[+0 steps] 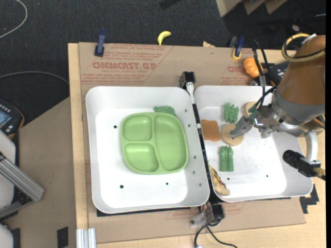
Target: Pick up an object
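My gripper hangs over the middle of the right bin, open, with nothing between its fingers. Its left finger reaches over a tan round disc. Just left of the disc lies an orange-brown block. A green ridged piece sits behind the disc, and a second green piece lies in front of it. A pale round item is partly hidden behind the wrist. A tan and yellow toy rests in the bin's front left corner.
The left bin holds a green divided plate with a small green scrap behind it. A black bar runs between the bins. A yellow banana toy and an orange object lie beyond the bins.
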{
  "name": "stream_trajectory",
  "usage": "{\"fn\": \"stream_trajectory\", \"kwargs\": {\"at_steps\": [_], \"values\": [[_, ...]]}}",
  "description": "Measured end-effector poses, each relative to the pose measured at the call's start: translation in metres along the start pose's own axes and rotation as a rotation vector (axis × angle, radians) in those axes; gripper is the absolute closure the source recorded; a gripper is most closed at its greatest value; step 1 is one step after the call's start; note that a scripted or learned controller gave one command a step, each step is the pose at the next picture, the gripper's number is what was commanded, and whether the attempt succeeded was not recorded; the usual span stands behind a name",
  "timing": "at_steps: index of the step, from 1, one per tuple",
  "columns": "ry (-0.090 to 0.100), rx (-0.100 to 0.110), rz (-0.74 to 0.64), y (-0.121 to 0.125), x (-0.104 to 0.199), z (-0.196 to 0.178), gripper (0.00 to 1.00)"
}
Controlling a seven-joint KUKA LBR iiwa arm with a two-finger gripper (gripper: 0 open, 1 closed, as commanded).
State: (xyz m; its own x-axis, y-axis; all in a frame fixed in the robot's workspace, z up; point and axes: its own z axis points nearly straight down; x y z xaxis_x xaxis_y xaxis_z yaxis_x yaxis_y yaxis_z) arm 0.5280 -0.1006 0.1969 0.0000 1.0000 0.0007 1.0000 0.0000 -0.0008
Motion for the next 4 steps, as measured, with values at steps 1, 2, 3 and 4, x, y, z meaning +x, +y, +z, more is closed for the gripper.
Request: {"fn": "stream_trajectory", "kwargs": {"at_steps": [1,2,3,4], "values": [[0.003,0.001,-0.008,0.002,0.071,-0.004,0.00],[0.000,-0.002,0.000,0.003,0.066,-0.014,1.00],[0.003,-0.005,-0.009,-0.023,0.141,-0.055,1.00],[0.002,-0.022,-0.002,-0.048,0.129,-0.279,1.00]]}}
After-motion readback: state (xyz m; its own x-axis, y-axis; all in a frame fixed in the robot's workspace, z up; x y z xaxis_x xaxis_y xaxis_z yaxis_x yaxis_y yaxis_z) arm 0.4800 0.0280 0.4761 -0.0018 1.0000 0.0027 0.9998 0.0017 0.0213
